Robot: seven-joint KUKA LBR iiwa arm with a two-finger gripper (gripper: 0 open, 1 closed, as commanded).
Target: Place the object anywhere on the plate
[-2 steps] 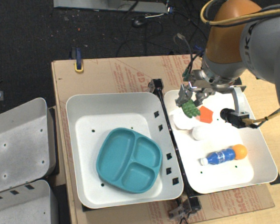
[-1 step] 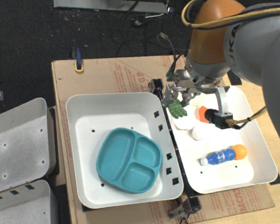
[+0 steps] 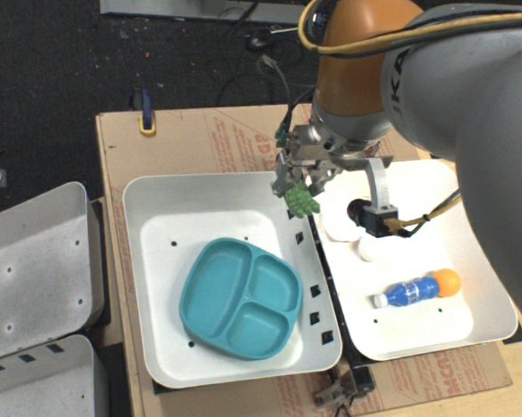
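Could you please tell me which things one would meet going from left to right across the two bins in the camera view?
Teal divided plate in the left bin → small green object at the pincer, above the seam between the bins → blue bottle → orange ball in the right bin.

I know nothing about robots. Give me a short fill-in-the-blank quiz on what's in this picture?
1. The teal plate lies in the ____ bin.
2. The small object at the hand is ____ in colour.
3. The blue bottle in the right bin lies beside an ____ ball.

Missing words: left; green; orange
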